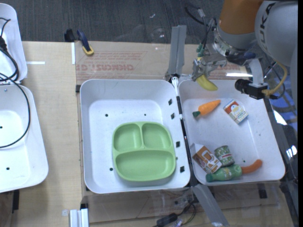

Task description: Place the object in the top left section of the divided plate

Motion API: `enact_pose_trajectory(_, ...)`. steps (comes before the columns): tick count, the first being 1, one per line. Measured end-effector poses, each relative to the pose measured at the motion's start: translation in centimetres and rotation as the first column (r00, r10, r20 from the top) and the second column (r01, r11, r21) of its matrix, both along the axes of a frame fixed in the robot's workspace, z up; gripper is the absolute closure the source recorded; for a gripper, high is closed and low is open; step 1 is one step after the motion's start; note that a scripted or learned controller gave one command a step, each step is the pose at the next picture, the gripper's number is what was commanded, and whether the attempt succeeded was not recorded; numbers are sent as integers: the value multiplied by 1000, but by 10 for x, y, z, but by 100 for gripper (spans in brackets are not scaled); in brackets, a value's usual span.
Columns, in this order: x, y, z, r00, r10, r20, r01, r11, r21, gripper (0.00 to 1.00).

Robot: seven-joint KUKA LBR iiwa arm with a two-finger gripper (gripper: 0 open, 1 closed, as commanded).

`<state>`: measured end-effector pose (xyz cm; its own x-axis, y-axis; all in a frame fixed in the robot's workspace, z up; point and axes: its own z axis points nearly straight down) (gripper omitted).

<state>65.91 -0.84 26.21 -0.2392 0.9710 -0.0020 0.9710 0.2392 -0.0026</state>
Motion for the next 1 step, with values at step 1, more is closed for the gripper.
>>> enact_pose_trajectory(1, -11, -17, 93, 992, -125, 1, 125, 992, 0, 100)
